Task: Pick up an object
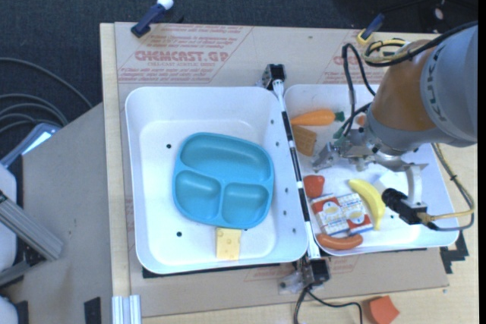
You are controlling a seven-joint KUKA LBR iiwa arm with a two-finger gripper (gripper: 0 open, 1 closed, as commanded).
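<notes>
Yellow banana [367, 198] — just below jaws

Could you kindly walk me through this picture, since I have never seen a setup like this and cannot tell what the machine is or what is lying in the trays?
This is one picture from a camera fixed above a bench, looking down at a slant. The big grey shape with the orange band on the right is a robot arm, which reaches in over the right bin. Its gripper hangs low in that bin, but I cannot tell whether it holds anything.

Two shallow white bins sit side by side. The left bin holds a blue divided plate and a yellow cheese slice. The right bin holds toy food: a carrot, a banana, a sausage, a small red piece and a printed packet. The job is to pick one up.
</notes>
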